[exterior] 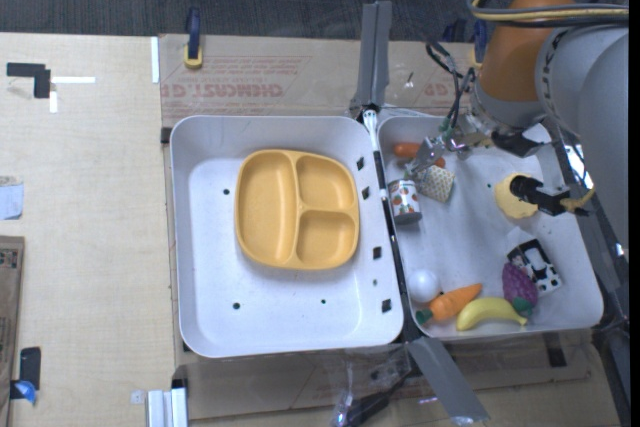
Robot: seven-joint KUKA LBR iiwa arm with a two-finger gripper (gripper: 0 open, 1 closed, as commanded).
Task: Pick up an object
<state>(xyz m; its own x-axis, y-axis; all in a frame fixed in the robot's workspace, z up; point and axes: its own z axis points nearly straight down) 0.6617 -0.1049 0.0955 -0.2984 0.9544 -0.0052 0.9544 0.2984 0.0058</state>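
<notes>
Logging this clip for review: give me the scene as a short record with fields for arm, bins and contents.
arm: grey, orange band, over right bin's far end
pincer: low by small patterned block
left bin: white, holds yellow three-compartment plastic plate
right bin: white, holds small can, white ball, toy carrot, yellow banana, purple grapes

Grey arm (590,65) with orange band (520,50), looped black and yellow cables (545,12).

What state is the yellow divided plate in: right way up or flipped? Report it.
Right way up. The yellow divided plate lies flat in the left bin, its three hollow compartments facing the camera, with nothing in them.
</notes>
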